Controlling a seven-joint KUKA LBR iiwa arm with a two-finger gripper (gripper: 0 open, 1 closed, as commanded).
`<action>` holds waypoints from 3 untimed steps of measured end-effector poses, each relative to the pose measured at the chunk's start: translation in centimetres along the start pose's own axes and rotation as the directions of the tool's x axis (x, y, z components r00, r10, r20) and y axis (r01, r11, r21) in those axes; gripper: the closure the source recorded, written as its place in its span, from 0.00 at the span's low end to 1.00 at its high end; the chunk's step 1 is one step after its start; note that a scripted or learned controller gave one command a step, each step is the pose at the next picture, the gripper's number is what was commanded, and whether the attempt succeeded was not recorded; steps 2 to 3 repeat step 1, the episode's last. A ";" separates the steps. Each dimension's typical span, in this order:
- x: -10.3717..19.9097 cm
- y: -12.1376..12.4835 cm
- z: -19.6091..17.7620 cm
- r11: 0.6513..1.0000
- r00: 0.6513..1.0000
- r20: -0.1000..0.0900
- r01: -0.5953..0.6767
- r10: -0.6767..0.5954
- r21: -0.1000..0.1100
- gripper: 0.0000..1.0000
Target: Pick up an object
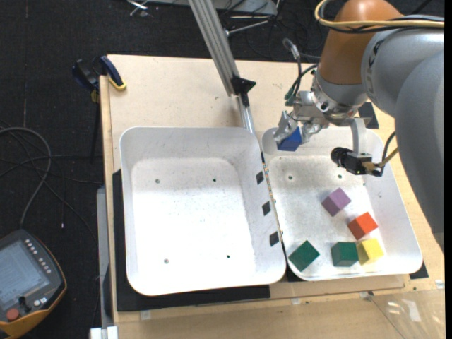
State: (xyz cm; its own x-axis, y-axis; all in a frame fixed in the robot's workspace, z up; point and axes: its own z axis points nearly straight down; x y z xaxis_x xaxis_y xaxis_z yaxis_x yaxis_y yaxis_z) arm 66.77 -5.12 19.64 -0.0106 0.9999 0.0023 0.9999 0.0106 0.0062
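On the far left a teach pendant (25, 281) lies on the dark floor, beside the tabletop (169, 90). The left bin (134, 147) sits next to the right bin (402, 253), their rims touching. Over the right bin's back left corner, the end effector (291, 134) grips a blue block (289, 140) between its fingers (lifted above the bin floor). Well apart, nearer the front, lie a dark green cube (304, 255), purple cube (336, 201), green cube (344, 253), orange cube (363, 225) and yellow cube (370, 250).
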 end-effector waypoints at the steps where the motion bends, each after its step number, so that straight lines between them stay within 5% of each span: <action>1: 8.4 1.1 0.2 1.000 1.000 -0.001 0.000 0.000 0.004 1.00; 3: 8.4 1.1 0.2 1.000 1.000 -0.001 0.000 0.000 0.004 1.00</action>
